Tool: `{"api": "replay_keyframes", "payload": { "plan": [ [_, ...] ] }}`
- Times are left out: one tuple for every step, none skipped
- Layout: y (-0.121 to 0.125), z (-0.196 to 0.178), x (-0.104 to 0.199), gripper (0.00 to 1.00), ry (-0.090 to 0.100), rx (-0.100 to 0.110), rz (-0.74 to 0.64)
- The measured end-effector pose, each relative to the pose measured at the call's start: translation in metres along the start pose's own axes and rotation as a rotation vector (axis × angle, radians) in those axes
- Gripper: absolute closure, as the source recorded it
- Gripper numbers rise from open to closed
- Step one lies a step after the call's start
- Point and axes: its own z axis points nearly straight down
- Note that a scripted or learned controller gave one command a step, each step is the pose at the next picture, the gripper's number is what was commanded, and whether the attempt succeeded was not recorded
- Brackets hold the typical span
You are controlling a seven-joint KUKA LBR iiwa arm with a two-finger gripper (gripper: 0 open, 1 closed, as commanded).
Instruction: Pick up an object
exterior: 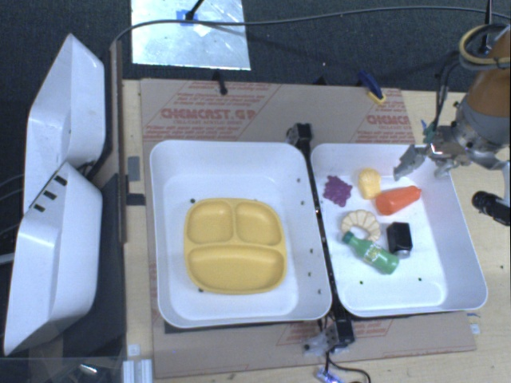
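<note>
The grey KUKA arm (485,118) carries an orange band (489,92) above its wrist, with a looped yellowish cable (477,45) over it. Its silvery metal two-finger gripper (421,159) ends in slim pale fingers (405,163), with thin dark wires beside the wrist.

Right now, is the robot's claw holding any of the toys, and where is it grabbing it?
No, nothing is held. The claw hangs open above the right bin's far edge, near the orange carrot without touching it.
</note>
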Motion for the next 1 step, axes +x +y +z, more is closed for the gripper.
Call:
{"api": "replay_keyframes", "payload": {
  "plan": [
    [-0.0011,0.0011,-0.0015,0.00,0.001,0.002,0.003]
  ]
}}
